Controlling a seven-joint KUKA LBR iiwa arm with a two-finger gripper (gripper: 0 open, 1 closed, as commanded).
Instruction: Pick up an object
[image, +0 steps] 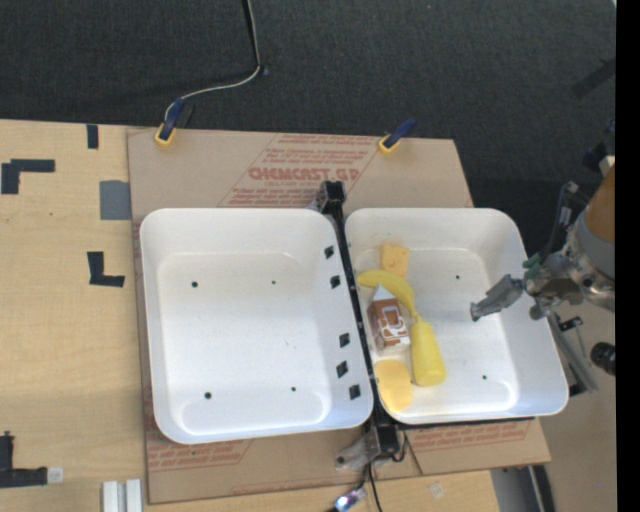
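The arm comes in from the right, mostly cut off by the frame edge. Its gripper (497, 298) hangs over the right bin (500, 232), and I can't tell how it's set; nothing visibly in it. The objects sit well apart from it, bunched against the bin's left wall: a banana (390, 286), a small brown-and-white packet (389, 326), a yellow bottle (427, 354), and pale yellow blocks (394, 259) at either end. Left bin (160, 250) alongside, black clips on the divider.

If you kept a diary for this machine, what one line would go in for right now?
pincer: over right bin, nothing seen in it | banana, packet, yellow pieces: at that bin's left side | pick: not yet done
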